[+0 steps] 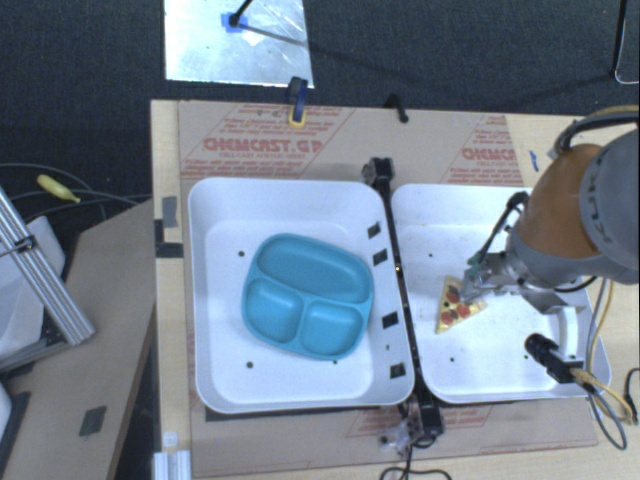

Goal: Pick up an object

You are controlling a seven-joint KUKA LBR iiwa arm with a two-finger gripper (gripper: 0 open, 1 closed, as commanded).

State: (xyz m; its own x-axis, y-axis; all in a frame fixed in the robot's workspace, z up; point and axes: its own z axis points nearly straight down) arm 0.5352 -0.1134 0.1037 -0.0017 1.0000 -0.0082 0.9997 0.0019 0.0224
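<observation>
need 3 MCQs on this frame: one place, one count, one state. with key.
1. Where does the pizza slice toy lie?
A. right bin
B. left bin
C. on the cardboard

2. How many compartments does the blue tray have?
A. one
B. three
C. five

3. How does the blue tray sit?
A. flipped over
B. leaning on the bin wall
C. flat, open side up

Answers: 1 A, it lies on the right bin floor, near the gripper. 2 B, one long section and two smaller ones. 3 C, it rests in the left bin with hollows facing up.
</observation>
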